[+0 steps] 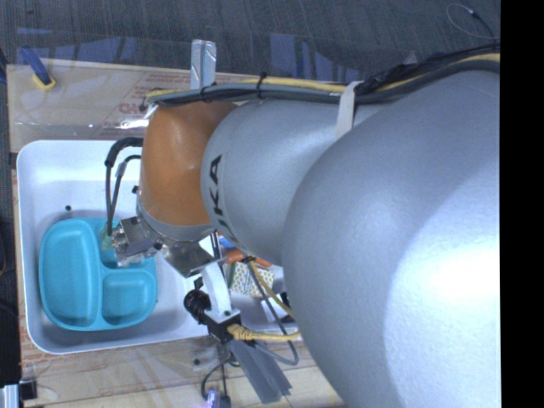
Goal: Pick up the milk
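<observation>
My grey arm (pixel 365 228) with its orange band (pixel 174 172) covers most of the camera view and reaches over the left white bin (pixel 51 164). The gripper (pixel 129 243) hangs below the wrist at the right edge of a blue divided tray (pixel 85 270) lying in that bin. A small patch of orange, white and blue packaging (pixel 246 274) peeks out under the arm near the divide between the bins. I cannot tell whether that is the milk.
The arm hides the right bin. Black cables (pixel 115 172) loop beside the wrist, and a yellow cable (pixel 255 336) and a grey bracket (pixel 259 372) hang near the front edge. A wooden bench edge (pixel 93 92) runs behind the bin.
</observation>
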